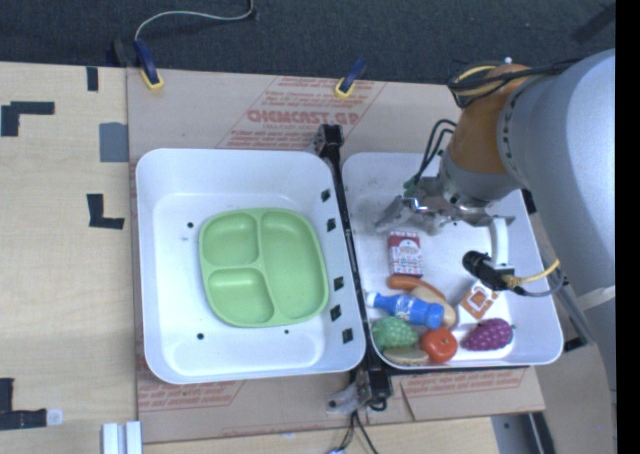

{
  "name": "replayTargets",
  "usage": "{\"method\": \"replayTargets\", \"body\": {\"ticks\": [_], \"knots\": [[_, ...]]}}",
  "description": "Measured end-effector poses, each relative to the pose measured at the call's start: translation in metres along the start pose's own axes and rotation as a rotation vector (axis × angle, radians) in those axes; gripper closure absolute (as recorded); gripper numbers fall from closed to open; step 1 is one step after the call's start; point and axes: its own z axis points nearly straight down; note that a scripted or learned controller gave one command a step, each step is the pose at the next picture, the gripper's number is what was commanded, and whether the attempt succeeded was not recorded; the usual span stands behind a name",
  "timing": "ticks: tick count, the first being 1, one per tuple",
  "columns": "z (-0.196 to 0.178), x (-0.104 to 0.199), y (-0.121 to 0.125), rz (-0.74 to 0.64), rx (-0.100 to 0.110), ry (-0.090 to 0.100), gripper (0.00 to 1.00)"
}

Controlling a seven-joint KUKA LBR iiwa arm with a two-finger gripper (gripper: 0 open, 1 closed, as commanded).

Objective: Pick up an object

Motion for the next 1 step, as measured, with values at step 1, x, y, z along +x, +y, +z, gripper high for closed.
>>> {"method": "replayTargets", "body": {"ticks": [1], "knots": [[-0.0002, 0.0179, -0.0448, 0.001, 0.003, 0.000, 0.00]]}}
